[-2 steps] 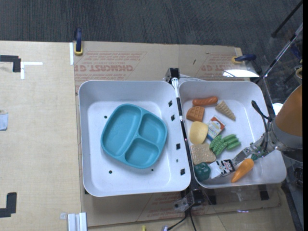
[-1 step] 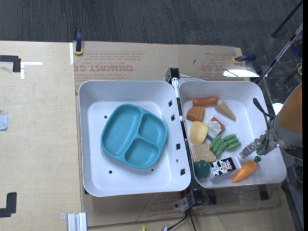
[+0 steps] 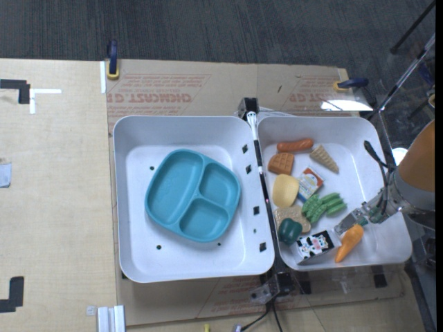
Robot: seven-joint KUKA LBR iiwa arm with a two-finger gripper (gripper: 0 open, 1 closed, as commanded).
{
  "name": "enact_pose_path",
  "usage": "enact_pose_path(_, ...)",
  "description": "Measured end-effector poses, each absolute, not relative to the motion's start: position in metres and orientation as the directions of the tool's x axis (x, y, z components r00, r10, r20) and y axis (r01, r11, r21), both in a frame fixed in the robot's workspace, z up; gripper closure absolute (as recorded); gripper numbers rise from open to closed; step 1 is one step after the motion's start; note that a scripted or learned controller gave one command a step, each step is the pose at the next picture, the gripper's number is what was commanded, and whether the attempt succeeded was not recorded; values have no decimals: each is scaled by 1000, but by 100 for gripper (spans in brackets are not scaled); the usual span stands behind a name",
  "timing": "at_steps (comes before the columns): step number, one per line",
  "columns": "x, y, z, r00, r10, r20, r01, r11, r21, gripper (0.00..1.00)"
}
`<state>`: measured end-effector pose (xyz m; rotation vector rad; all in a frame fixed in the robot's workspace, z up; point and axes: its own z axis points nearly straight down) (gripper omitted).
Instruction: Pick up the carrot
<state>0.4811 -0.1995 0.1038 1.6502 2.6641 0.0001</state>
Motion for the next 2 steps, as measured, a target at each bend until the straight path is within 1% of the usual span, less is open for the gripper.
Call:
enact_pose_path(1, 479, -163, 91, -474, 880, -1, 880, 474, 1, 0)
enact_pose_path(2, 503, -110, 95, -271, 962, -23, 962, 271, 13, 0)
